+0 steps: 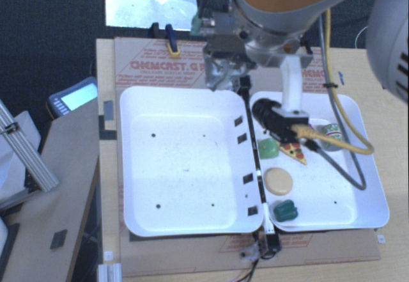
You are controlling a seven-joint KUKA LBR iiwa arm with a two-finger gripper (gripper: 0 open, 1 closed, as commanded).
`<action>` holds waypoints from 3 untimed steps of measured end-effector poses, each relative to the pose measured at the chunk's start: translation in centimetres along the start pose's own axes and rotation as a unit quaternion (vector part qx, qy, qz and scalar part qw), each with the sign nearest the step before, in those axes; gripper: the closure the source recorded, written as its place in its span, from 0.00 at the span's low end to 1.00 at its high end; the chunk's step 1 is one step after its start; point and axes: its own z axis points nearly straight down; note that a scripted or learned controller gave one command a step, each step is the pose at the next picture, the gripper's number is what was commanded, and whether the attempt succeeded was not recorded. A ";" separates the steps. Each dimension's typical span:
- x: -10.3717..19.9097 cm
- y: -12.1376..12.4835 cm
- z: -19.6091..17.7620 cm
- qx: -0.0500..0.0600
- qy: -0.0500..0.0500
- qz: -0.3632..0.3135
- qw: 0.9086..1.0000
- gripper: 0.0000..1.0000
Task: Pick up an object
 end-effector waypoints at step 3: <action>2.6 -1.8 -2.6 0.007 -0.002 -0.003 1.000 1.00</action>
